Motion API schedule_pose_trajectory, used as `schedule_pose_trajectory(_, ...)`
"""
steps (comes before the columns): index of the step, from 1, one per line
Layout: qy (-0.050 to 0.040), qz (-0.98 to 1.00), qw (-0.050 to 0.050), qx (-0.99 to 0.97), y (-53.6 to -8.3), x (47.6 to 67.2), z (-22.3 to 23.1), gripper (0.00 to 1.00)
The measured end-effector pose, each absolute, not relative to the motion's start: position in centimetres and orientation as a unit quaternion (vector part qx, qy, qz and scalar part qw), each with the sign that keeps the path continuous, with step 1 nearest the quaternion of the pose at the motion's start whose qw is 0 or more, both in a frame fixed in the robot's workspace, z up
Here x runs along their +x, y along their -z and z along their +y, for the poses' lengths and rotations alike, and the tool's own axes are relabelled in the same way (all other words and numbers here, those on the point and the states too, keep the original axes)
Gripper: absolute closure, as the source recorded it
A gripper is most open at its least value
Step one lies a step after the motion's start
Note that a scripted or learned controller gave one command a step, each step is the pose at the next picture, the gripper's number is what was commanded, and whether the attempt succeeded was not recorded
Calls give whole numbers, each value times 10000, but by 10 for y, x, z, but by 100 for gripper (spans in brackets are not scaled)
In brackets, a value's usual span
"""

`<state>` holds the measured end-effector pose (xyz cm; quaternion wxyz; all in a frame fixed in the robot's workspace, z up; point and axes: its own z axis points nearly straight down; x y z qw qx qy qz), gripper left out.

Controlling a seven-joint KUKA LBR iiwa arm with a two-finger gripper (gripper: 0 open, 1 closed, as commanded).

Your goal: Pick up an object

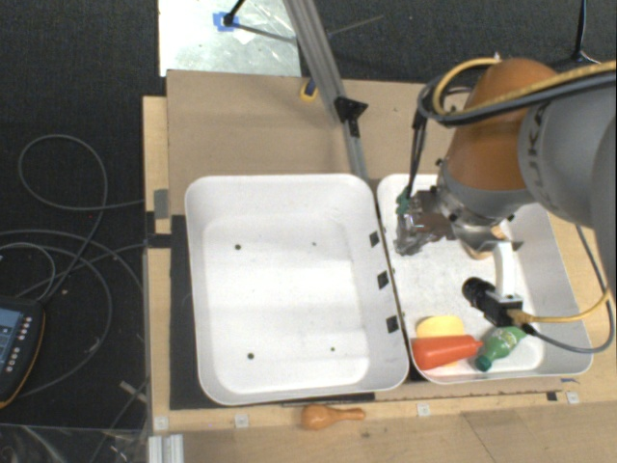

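Hand: hand sits low over the far left part of the right bin, close to the wall it shares with the left bin. I cannot tell whether it is spread or pressed together. Nothing is visibly held.
Targets: a yellow piece, an orange piece and a green bottle are bunched at the near edge of the right bin. Yellow and orange touch, and the bottle is just beside them.
Gap: the hand is well apart from all three, with bare floor beneath it.
Risk, empty grab: closing here would likely catch nothing.
Risk, wall: this close to the shared wall, a descent may clip the rim.
Risk, cluster: reaching into the bunch may shove neighbours or pin one against the near wall. The bottle looks likely to roll.
Stray: a tan piece lies on the desk outside the bins, likely out of reach.
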<state>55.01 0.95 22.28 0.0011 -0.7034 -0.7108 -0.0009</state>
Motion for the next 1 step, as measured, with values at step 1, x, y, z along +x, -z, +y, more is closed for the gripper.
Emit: schedule_pose_trajectory(1,18,-7110,1,-7032,-235,551,62,100)
